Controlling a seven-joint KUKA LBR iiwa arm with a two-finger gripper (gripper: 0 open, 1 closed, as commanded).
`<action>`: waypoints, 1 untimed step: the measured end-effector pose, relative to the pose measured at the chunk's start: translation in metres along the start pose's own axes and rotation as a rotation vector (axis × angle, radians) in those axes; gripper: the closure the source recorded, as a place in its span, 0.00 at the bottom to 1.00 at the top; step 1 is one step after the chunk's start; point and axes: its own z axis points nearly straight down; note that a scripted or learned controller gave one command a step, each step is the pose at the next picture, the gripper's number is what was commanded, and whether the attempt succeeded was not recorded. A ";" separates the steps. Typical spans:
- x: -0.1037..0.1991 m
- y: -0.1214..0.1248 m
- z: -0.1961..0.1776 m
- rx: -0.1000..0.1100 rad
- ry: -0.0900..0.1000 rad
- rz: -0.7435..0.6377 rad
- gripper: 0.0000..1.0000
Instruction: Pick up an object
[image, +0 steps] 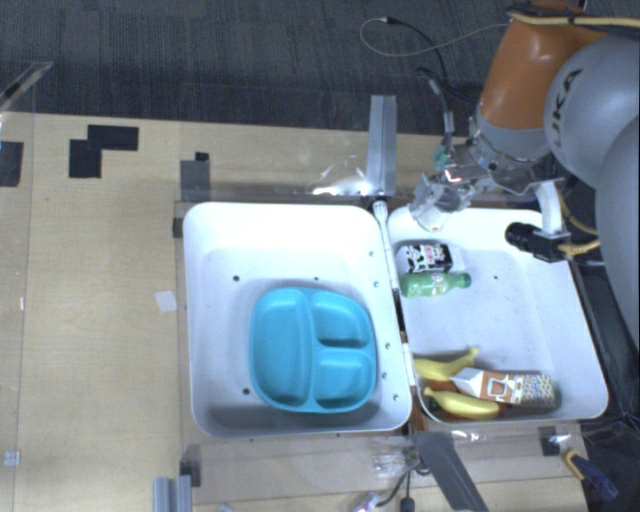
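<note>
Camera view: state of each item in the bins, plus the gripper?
Blue divided plate: flat, right way up, in the left bin.
Green bottle: on its side, right bin, by the divider.
Black-and-white pack: lying just behind the bottle.
Bananas: two, lying at the near edge.
Brown carton: on its side, against the bananas.
Gripper: over the right bin's far corner; grasp unclear.

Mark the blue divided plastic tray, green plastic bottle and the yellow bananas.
blue divided plastic tray (313, 349), camera view, centre ridge between compartments
green plastic bottle (432, 285), camera view, mid-body
yellow bananas (460, 404), camera view, lower banana's middle
</note>
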 end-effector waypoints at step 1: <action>0.055 -0.018 -0.110 -0.001 0.000 0.103 1.00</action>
